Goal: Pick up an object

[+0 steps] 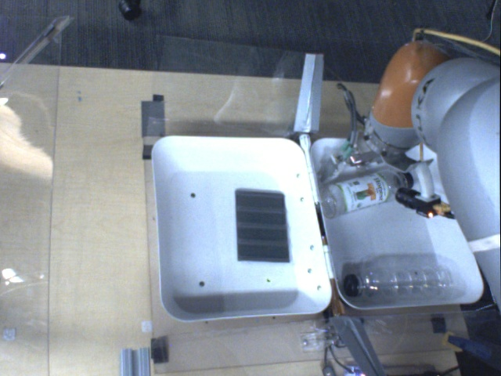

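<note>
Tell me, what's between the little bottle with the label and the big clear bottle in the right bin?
Nothing: the camera view shows bare white bin floor between the small labelled bottle and the large clear bottle.

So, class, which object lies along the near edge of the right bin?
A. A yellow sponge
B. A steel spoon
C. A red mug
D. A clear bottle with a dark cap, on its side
D: a clear bottle with a dark cap lies on its side along the near edge of the right bin; a smaller labelled bottle lies farther back, by the arm.
</note>
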Robot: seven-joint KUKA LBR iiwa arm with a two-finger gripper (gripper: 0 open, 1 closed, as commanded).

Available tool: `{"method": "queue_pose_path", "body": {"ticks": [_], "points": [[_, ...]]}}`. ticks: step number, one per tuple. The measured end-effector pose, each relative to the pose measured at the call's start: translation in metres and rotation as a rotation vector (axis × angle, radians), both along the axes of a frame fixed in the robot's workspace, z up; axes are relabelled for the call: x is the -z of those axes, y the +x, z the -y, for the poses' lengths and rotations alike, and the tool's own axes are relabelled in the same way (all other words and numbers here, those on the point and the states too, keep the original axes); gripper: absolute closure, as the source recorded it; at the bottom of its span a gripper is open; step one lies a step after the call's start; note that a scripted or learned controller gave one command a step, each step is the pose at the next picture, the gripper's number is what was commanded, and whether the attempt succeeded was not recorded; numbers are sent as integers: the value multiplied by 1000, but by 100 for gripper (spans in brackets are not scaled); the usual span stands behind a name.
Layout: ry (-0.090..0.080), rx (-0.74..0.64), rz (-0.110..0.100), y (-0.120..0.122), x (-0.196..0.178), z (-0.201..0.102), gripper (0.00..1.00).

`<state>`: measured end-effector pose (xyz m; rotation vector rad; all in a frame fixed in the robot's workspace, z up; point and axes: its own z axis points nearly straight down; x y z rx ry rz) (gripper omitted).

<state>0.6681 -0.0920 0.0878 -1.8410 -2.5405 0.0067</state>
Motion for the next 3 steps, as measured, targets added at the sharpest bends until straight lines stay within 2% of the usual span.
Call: {"method": "queue_pose_path", "body": {"ticks": [1,2,3], "points": [[-5,-7,17,4,-14,-1,100],[2,-10,4,1,-11,-4,0],[0,-16,15,-43,-1,32,0]]}}
